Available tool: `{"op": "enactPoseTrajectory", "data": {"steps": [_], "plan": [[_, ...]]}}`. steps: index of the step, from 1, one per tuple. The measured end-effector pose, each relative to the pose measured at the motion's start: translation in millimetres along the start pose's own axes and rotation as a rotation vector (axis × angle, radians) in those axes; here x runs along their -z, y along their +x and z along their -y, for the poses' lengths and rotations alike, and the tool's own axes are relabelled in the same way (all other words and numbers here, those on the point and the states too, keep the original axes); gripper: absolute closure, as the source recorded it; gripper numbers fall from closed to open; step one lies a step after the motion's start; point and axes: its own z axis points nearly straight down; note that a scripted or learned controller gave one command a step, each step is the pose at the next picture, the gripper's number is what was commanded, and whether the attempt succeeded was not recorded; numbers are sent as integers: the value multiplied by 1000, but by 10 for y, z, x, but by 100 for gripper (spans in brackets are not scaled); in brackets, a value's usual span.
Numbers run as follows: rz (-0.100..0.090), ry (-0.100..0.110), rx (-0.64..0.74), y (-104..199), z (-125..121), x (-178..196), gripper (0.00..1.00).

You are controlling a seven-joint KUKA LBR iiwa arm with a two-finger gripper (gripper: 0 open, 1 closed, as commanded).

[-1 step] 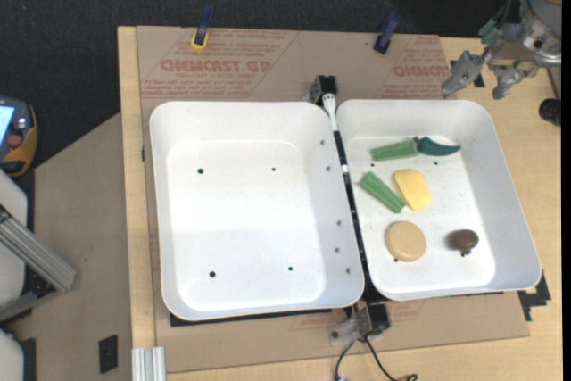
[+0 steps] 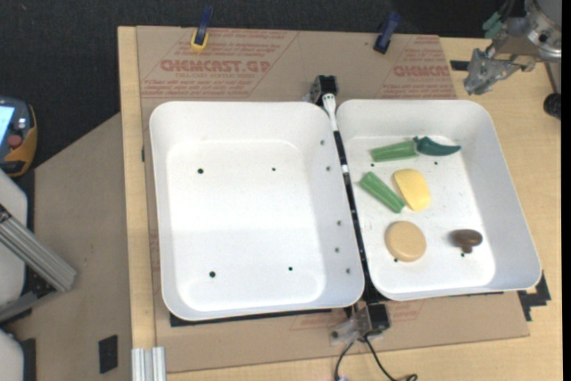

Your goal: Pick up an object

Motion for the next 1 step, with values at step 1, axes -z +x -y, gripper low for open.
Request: {"op": "enactPoseTrajectory", "data": {"steps": [1], "plan": [[6,-7,-10,-635,1009,1078,100]]}}
